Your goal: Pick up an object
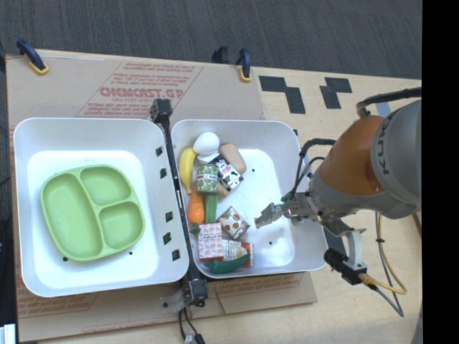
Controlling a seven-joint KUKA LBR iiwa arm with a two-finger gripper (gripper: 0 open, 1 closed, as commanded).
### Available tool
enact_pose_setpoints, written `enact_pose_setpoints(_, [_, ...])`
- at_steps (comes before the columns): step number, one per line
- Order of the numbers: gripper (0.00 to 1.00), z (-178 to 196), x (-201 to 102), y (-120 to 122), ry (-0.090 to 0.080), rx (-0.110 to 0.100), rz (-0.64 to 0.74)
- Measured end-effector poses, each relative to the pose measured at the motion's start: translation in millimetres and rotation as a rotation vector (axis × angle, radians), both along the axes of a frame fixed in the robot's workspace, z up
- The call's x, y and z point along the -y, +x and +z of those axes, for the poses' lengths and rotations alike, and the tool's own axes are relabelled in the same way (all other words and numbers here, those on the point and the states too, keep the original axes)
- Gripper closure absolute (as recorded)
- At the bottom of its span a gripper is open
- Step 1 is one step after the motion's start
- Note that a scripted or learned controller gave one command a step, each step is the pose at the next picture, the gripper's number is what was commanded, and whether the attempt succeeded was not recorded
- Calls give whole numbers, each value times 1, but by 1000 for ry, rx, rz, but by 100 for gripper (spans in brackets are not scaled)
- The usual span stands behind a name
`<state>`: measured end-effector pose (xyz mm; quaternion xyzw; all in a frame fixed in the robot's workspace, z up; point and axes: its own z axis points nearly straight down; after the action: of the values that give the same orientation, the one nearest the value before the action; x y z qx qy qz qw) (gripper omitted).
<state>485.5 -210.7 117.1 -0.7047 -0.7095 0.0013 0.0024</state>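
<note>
Resting on a cardboard-covered desk over dark grey carpet, clamped at the far edge. Hovering over bare floor of the right bin, end effector fingers slightly spread, pinching nothing, just beside a strawberry-print carton. Lying in the left bin, a green divided plate.

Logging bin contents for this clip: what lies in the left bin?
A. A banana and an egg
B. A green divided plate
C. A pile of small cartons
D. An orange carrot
B: the green divided plate lies in the left bin, while the banana, egg and cartons sit in the right bin.
</note>
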Motion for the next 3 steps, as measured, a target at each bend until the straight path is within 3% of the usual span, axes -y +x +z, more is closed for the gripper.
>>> enact_pose_setpoints(1, [0, -8, 0, 68, -1, 3, 0])
enact_pose_setpoints(2, [0, -26, 0, 0, 0, 1, 1])
enact_pose_setpoints(3, [100, -15, 1, 1, -3, 2, 7])
